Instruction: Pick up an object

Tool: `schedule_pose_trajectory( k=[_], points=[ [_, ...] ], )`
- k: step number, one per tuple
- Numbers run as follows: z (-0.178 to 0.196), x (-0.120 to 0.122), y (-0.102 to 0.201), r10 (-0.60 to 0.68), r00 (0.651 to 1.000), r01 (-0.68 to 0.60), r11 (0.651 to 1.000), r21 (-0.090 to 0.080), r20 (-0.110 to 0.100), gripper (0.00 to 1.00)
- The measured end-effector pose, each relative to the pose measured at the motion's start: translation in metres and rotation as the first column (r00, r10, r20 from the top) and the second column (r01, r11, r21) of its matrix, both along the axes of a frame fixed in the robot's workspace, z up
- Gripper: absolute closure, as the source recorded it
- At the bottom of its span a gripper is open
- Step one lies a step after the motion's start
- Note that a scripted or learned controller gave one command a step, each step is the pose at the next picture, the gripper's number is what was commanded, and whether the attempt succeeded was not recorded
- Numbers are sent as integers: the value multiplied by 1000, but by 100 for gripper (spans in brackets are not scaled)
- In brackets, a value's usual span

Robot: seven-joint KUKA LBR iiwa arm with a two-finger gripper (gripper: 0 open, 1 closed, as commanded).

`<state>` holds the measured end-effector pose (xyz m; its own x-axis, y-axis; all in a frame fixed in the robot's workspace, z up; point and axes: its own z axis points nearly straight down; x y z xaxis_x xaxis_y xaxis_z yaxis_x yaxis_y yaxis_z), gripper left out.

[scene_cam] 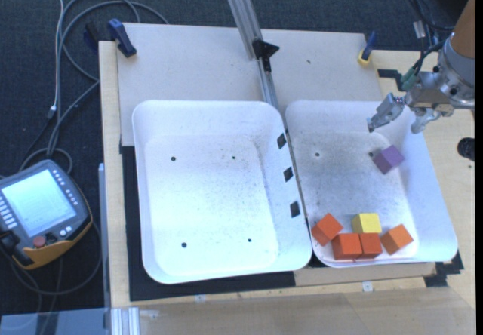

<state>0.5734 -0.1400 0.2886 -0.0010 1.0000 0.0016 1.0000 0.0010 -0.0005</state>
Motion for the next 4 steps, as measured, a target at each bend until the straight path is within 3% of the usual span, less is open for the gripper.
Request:
schedule_pose_trajectory(
  k=[1,2,3,4],
  points=[
    [-171,39,-77,-2,1000,2,1000,-4,3,0],
    [-177,44,-51,2,1000,-1,1000,-16,24,0],
    [-177,23,-34,1,1000,0,1000,-16,30,0],
    [-177,-40,-50,-1,999,2,1000,-14,33,0]
  ],
)
